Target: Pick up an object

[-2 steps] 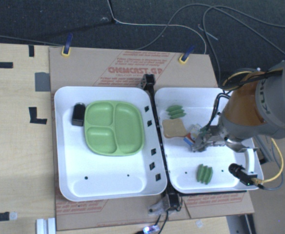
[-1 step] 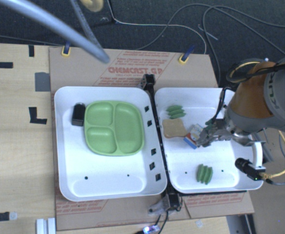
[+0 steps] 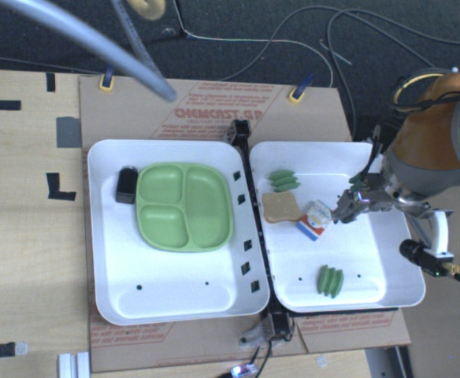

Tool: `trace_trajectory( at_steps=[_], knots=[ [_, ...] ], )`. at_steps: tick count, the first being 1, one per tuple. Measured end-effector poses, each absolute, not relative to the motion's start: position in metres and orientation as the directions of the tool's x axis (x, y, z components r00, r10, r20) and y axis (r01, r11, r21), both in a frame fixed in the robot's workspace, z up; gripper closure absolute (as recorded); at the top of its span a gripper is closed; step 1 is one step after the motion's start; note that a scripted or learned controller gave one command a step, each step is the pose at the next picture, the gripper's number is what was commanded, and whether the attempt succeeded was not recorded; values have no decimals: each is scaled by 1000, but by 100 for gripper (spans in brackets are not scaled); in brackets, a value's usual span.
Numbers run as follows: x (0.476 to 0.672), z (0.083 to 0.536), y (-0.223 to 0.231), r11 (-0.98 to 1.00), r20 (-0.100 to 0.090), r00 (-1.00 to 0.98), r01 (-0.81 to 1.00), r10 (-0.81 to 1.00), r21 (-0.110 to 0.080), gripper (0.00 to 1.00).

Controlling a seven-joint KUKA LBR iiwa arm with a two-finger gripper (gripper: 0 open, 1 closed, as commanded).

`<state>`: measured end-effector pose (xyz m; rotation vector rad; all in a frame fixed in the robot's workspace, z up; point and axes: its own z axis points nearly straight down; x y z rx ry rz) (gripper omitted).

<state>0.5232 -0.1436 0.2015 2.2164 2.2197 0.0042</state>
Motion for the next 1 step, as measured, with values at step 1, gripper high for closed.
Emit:
trace_trajectory(
  at_steps=[1],
  knots=[
    [524,237,-144,2,-1,-2,1000,1000,3,100]
  ],
)
